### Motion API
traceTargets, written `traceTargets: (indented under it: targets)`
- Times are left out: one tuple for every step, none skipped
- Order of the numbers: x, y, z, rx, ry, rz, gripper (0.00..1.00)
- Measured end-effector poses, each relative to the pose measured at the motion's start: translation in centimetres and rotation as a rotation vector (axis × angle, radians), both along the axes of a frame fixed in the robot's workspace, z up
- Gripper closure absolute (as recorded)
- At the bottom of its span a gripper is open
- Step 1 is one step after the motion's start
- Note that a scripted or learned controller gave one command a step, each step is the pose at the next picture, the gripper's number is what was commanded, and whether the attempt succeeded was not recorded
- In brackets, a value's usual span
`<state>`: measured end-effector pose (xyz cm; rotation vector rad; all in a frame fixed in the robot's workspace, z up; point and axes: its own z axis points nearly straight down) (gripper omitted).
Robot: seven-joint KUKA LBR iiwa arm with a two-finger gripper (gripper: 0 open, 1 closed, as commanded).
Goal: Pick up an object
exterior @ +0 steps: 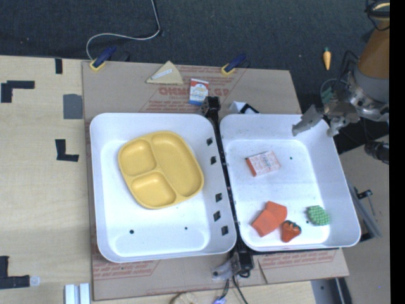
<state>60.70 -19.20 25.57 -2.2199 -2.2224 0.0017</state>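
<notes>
Gripper (318, 120) hangs over right bin's (338, 170) top right rim, fingers spread, nothing between them. Inside right bin: flat pale-orange packet (262, 163), orange block (270, 218) touching red strawberry (290, 231), knobbly green toy (319, 216) near. Left bin (101, 189): yellow three-part plate (160, 169), smooth plastic. Small carton (199, 92) on cardboard behind bins.

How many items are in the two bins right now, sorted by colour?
Yellow: 1, the divided plate in the left bin
Orange: 1, the block in the right bin
Red: 1, the strawberry
Green: 1, the bumpy piece
Red and white: 1, the small packet
Total: 5
</notes>
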Motion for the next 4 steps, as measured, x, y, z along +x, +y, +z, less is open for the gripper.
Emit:
traceTargets:
  targets:
    - [-1.3, 6.9, -8.0, 0.003, 0.004, 0.002, 0.00]
    - [0.5, 8.2, -16.2, -0.003, -0.007, -0.001, 0.00]
    - [0.7, 8.3, -15.1, -0.002, -0.014, 0.000, 1.00]
    - [0.7, 8.3, -15.0, -0.002, -0.015, 0.001, 0.00]
